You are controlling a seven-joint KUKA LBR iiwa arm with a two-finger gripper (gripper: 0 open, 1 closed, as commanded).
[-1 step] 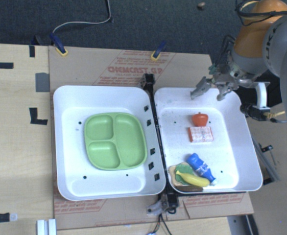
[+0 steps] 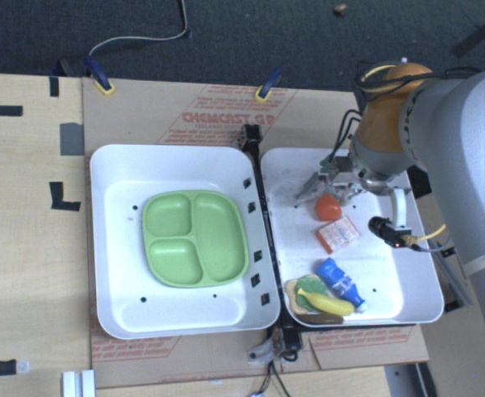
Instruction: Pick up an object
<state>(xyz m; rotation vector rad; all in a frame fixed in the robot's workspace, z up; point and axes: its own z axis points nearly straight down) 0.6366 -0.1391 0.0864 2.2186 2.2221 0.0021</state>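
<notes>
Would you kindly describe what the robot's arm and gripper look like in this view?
The arm is bulky, rounded and smooth grey, with a glossy orange band above the wrist. Thin dark cables run beside that band. The gripper is a small, angular grey metal assembly, much slimmer than the arm.

Red-orange rounded object lay just below the gripper in the view; contact could not be judged. Red-and-white packet lay flat, slightly skewed, just past the object. Blue bottle lay on its side, farther from the gripper, diagonal, touching the yellow banana. Green divided plate sat flat, well apart from the gripper, toward the view's left.
</notes>
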